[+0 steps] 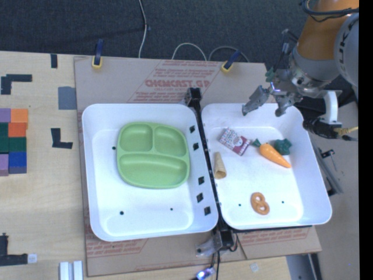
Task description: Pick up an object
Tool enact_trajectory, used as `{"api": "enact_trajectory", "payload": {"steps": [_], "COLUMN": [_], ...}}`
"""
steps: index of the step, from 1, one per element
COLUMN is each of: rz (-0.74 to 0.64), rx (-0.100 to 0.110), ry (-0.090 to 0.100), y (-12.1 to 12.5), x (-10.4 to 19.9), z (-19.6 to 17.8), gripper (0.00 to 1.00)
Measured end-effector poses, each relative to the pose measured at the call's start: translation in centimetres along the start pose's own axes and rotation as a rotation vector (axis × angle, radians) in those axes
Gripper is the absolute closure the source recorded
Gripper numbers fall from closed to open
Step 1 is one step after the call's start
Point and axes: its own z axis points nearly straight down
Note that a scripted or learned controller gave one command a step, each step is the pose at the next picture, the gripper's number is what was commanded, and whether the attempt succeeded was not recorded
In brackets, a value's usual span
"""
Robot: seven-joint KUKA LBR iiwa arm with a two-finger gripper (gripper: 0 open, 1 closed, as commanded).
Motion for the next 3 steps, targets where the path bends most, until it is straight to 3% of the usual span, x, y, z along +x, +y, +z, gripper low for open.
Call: {"api": "enact_trajectory", "payload": {"steps": [1,3], "rz": [-0.003,-0.003], "rx": [-0.013,-0.007], "ry": [-0.002,-0.001], "y": [0.2,0.3], "x": [0.0,0.9], "z": [-0.8,12.0], "gripper": [0.0,0.0]}}
